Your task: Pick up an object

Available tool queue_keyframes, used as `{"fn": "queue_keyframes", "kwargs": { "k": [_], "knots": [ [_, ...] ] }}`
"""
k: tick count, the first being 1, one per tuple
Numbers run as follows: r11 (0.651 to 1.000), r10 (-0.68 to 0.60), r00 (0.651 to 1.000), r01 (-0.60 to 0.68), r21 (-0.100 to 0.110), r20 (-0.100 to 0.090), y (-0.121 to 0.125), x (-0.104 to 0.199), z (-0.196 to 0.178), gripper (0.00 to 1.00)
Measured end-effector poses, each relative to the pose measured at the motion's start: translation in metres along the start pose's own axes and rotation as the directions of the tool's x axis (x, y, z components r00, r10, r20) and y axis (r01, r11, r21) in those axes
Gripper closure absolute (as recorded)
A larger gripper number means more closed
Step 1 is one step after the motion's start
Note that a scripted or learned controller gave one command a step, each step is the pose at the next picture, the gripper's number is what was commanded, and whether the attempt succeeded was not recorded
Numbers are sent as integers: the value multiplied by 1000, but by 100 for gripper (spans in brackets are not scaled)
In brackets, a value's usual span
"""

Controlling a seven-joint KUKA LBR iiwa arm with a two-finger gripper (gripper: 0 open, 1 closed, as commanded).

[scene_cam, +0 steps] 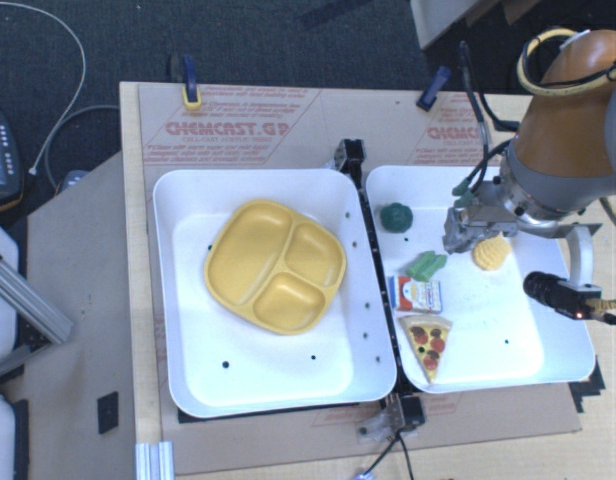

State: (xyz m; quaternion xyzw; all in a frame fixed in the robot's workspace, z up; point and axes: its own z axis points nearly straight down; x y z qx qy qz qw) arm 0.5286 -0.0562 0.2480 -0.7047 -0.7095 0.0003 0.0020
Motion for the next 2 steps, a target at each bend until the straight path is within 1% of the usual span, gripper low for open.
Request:
{"fn": "queue_keyframes", "kwargs": {
  "k": [1, 2],
  "knots": [
    [1000, 1, 1000, -1, 0, 0, -5, 57, -1, 100],
    [1000, 2, 1000, -2, 2, 1, -18, 104, 7, 100]
  ]
}}
